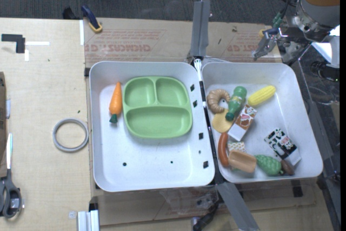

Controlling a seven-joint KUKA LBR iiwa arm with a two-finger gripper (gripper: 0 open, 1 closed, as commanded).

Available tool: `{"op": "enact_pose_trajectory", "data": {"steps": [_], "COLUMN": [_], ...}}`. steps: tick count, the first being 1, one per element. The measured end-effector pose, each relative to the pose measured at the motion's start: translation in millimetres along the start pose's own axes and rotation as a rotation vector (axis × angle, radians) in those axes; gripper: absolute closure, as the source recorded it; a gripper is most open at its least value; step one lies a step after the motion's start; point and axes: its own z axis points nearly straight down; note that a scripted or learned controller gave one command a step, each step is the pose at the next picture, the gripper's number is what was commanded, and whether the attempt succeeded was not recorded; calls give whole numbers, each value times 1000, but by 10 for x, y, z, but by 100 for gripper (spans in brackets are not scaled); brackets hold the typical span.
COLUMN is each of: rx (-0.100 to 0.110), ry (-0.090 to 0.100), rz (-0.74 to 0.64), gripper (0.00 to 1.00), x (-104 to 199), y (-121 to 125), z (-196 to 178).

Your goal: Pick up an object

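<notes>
My gripper [268, 43] above right bin [303, 89] back rim, fingers spread, gripping nothing; corn [261, 95], green bottle [236, 102], bagel [218, 100] below.

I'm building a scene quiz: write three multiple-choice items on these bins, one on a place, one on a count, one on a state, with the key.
1. Where does the carrot lie?
A. in the right bin
B. in the left bin, beside the green tray
C. on the tape ring

2. How many compartments has the green tray?
A. two
B. three
C. five

3. How is the corn cob?
A. lying in the right bin
B. held by the jaws
C. on the tray

Key: B, the carrot rests left of the tray; B, two small above one long; A, the gripper is above the bin's far edge.
</notes>
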Motion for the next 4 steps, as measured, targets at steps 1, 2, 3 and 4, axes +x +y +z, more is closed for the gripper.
{"op": "enact_pose_trajectory", "data": {"steps": [1, 2, 3, 4], "rx": [0, 0, -3, -1], "ry": [1, 1, 0, 1], "rz": [254, 146, -152, -78], "gripper": [0, 0, 0, 0], "x": [270, 365, 25, 201], "y": [29, -520, -138, -263], "z": [1480, 1861, 1854, 1860]}}
